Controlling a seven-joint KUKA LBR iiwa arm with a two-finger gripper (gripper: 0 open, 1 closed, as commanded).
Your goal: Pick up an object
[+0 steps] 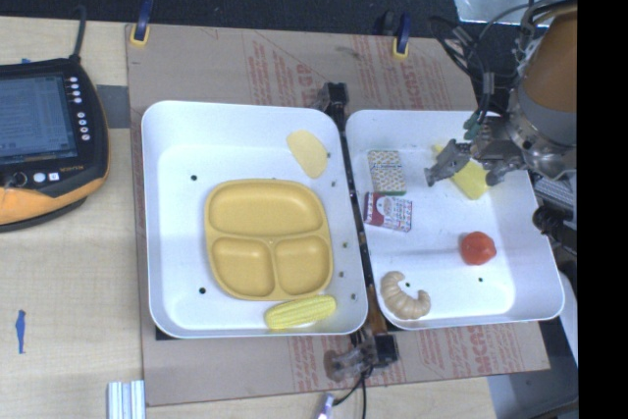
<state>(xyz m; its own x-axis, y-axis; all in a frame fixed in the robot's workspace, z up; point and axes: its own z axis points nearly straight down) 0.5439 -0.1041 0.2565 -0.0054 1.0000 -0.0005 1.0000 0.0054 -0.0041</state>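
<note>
Yellow block [472, 180]: a small yellow piece lying in the upper part of the right bin [525, 304], directly under the gripper [468, 164]. The two dark fingers are spread wide, one reaching to the block's left and one to its right, so that the block sits between them; whether either finger touches it cannot be told from here, and the block appears to rest on the bin floor.

Arm [549, 74]: grey with an orange band, entering from the right above the bin's far corner.

Other contents of the right bin: a patterned packet [387, 171] near the bin's left wall, a red-and-white carton [389, 212] just below it, a red tomato-like ball [478, 248] below the block and well apart from it, and a croissant-shaped toy [404, 295] in the near left corner.

Left bin [162, 211]: holds a yellow divided plate [267, 237] in the middle, a pale yellow chip-shaped piece [308, 153] above it, and a corn cob [299, 312] at the near edge.

Bench: a control pendant with a screen [44, 137] lies at the far left, apart from both bins.
</note>
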